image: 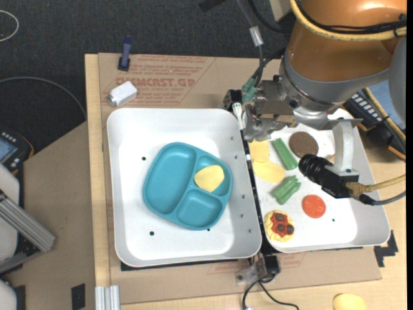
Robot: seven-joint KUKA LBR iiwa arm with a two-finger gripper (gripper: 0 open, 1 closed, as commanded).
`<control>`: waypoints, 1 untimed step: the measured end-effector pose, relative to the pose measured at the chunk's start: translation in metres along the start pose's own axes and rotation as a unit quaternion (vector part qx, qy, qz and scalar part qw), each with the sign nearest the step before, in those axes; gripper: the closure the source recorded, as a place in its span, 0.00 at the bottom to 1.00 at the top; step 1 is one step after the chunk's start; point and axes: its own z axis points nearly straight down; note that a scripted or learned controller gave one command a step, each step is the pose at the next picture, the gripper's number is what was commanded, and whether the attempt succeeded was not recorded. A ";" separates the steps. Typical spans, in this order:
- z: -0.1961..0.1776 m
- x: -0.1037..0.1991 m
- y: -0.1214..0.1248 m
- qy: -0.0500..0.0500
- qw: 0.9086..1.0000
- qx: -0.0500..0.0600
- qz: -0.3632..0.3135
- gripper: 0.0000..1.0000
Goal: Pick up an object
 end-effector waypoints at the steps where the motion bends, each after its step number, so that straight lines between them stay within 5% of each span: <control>1: -0.002 -0.007 0.000 -0.005 1.000 0.008 0.007 1.00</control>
